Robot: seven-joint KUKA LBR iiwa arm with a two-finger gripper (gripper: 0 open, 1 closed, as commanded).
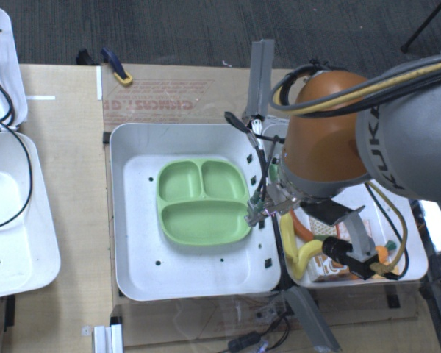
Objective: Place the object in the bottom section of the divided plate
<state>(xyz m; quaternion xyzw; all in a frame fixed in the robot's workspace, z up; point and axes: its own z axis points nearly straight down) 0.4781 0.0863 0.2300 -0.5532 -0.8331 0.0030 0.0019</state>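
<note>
1. Green divided plate (pixel 203 202) sits in left bin (pixel 132 219), two small sections at top, one wide section at bottom.
2. Arm (pixel 353 123) reaches in from right; jaws (pixel 259 210) at plate's right rim, near bin wall. Can't tell jaw state, too small/blurred.
3. Right bin (pixel 415 259) holds yellow banana (pixel 303 254), touching an orange carrot-like item (pixel 303 228), w/ other clutter under the wrist.
4. Which object is the task's: can't tell.

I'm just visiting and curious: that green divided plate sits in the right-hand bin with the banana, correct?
Not quite. The camera view shows the green divided plate in the left bin; the banana lies in the right bin, apart from the plate.
</note>
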